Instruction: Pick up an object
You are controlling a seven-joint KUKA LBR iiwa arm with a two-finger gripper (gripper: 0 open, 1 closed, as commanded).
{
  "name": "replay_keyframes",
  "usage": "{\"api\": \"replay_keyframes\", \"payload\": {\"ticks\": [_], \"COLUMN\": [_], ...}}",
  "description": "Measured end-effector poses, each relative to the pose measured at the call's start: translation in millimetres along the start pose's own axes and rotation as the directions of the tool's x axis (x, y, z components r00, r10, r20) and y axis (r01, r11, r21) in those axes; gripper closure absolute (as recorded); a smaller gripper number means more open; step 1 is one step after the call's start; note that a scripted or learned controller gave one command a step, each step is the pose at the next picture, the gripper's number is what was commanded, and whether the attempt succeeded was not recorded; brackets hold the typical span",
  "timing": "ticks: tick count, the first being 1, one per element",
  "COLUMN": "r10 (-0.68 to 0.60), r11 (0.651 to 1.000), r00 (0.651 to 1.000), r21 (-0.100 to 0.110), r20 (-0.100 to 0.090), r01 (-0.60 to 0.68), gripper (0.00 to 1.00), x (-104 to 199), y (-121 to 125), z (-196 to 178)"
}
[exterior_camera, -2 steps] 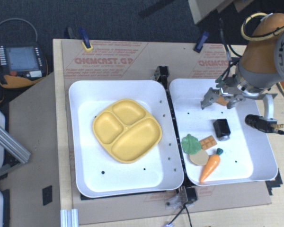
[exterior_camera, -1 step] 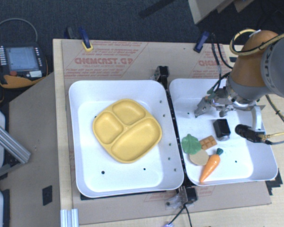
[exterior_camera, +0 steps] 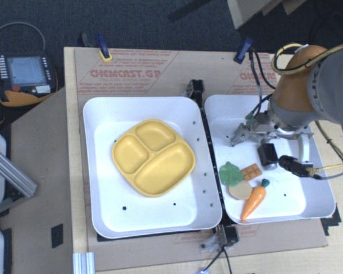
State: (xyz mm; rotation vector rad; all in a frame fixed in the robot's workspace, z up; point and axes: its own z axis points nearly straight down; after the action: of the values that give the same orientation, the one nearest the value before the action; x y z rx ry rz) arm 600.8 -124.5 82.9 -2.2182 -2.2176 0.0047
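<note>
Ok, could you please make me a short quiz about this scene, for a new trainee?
1. True or false: the plate lies in the left bin.
2. Which thing in the right bin is lowest in the picture? A) carrot B) green toy C) cracker
3. Fill in: the gripper is over the ___ bin.
Key: 1 true; 2 A; 3 right.

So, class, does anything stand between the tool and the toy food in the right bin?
Nothing visible does. The tool sits over the far half of the right bin; the green piece, cracker and carrot lie nearer the camera, bare floor between.
</note>
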Motion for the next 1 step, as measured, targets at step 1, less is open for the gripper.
{"api": "replay_keyframes", "payload": {"ticks": [1], "r10": [0.0], "r11": [1.0], "r00": [1.0], "r21": [-0.005], "r20": [0.001], "r01": [0.0], "gripper": [1.0], "x": [-0.1], "y": [1.3], "z": [-12.5]}}
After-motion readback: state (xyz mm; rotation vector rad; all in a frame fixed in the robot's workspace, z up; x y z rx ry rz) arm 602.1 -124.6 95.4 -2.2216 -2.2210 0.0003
